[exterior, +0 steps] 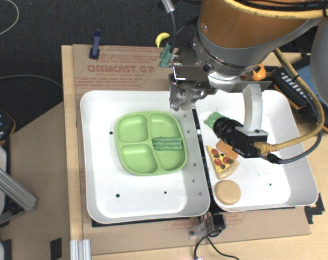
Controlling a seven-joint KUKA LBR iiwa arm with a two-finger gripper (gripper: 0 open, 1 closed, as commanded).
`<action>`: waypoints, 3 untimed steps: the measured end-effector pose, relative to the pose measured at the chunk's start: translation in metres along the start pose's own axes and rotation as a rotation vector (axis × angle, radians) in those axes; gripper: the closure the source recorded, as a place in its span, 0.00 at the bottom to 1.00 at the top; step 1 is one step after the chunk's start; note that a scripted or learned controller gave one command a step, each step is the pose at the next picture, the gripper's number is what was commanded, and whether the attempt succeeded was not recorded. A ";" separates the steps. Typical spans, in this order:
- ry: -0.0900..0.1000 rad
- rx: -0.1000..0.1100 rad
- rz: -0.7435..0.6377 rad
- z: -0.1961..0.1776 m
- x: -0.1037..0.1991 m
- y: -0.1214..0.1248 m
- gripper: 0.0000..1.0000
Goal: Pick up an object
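Observation:
My gripper hangs over the far end of the ridge between the two bins, just beyond the green divided plate in the left bin. On the plate's right side lies a ribbed green piece. In the right bin lie a toy pizza slice, a round tan piece and a green piece, partly hidden by the arm. Nothing shows at the gripper's tip.
A cardboard sheet lies behind the bins, with a blue clip and a yellow item at its far edge. The arm's big orange-banded body looms over the right bin's far side.

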State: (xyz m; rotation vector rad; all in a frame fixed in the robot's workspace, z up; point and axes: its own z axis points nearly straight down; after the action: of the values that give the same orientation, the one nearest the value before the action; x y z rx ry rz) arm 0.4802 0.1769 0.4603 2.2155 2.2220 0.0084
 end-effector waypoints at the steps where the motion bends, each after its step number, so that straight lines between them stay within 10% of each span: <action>1: 0.001 -0.004 -0.001 -0.010 0.001 0.001 1.00; 2: 0.002 0.002 -0.002 -0.024 0.050 -0.001 1.00; 3: -0.002 0.010 0.008 -0.017 -0.008 -0.001 1.00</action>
State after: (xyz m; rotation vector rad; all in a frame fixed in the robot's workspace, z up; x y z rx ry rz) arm 0.4790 0.1685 0.4774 2.2278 2.2176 -0.0052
